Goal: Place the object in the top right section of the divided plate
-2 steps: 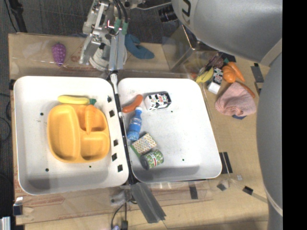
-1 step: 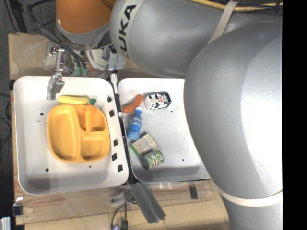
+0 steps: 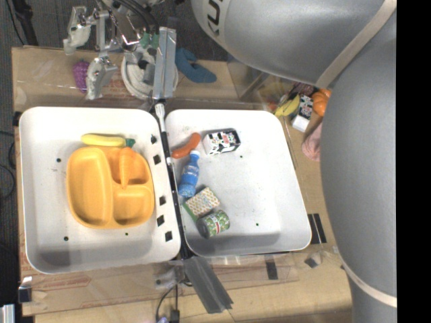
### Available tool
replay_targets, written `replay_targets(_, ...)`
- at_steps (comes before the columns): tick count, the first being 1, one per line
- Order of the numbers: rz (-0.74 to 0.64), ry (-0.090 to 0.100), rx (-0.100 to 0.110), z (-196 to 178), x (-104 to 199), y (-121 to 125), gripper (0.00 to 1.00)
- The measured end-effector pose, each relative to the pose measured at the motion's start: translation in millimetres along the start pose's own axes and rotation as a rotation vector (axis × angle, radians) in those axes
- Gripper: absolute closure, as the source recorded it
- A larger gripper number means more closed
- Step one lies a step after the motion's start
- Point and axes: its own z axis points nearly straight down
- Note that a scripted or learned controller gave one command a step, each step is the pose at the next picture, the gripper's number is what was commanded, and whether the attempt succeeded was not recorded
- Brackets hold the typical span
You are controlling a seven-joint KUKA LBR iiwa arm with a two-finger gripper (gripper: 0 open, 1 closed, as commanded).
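Right, current state:
- Grey KUKA arm (image 3: 296,25) takes up the top and right of the view, its big links hanging over the right bin's far right corner
- Gripper (image 3: 128,52): metal assembly with cables, above the bench past the far edge of the bins, near their seam; can't tell if it's open or closed, nothing seen in it
- Left shallow white bin (image 3: 40,200) holds the yellow-orange divided plastic plate (image 3: 87,187): one long section on the left, two smaller ones on the right
- Right shallow white bin (image 3: 269,187) holds the loose items, all in its left half
- Yellow toy banana (image 3: 103,140) lies against the plate's far rim
- Orange carrot-shaped piece (image 3: 125,159) looks to sit in the plate's top right section, at its far edge; colour is close to the plate, so the outline is hard to tell
- Blue plastic bottle with white cap (image 3: 189,177) lies by the right bin's left wall
- Orange-red sausage (image 3: 186,145) just beyond the bottle
- Black-and-white printed box (image 3: 221,141) beside the sausage
- Patterned square packet (image 3: 202,200) touching the green can (image 3: 214,223), nearest the front
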Motion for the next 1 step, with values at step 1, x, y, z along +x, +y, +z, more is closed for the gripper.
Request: replay_targets(1, -0.35, 0.0, -0.001, -31.2, -0.2, 0.1, 0.0)
